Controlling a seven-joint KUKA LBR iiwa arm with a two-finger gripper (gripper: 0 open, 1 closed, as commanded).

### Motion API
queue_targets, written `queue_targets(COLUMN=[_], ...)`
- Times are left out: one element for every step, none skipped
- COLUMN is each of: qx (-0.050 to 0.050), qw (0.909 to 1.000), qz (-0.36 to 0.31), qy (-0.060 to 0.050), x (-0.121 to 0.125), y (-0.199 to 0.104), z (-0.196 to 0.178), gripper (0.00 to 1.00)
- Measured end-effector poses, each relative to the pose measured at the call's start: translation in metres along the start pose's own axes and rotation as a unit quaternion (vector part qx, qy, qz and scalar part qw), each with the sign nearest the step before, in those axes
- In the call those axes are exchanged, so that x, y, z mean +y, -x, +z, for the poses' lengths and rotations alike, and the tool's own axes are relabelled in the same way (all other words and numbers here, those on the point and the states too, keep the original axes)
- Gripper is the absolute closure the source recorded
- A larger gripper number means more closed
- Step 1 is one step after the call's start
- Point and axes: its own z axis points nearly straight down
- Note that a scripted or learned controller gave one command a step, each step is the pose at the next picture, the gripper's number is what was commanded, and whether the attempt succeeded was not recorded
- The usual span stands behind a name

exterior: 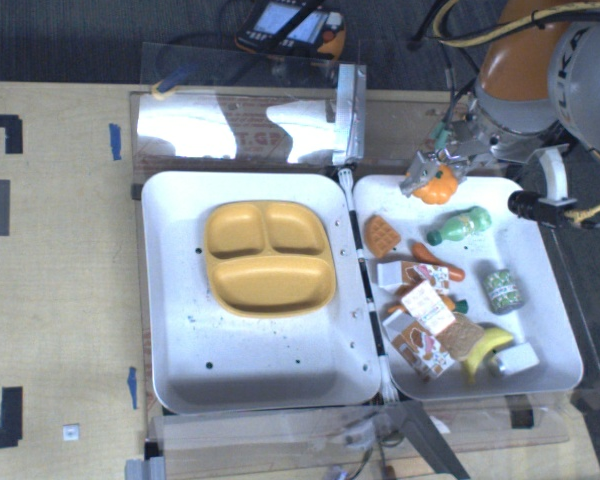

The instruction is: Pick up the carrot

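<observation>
Camera view shows 2 white bins side by side on the bench. Left bin [170,268] holds a yellow divided tray [270,256]. Right bin [550,298] holds the clutter: a waffle [383,235], a green bottle [458,225], a small green jar [502,290], a banana [487,349], a brown carton [424,343] and a white packet [428,306]. The carrot [438,259] lies on the bin floor just right of the waffle, slanting down to the right, partly beside the packet. The gripper [430,173] hangs over the right bin's upper-left corner, well apart from the carrot, just beside a round orange item [439,189]. Whether its fingers are spread or pinching, I cannot tell.
</observation>
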Motion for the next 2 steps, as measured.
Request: queue_targets(qx=[0.000,0.000], qw=[1.0000,0.9877], qz=[0.002,0.157], qy=[-0.001,-0.001], x=[-0.061,-0.067], y=[-0.094,-0.037], z=[-0.022,-0.005], gripper=[1.00,1.00])
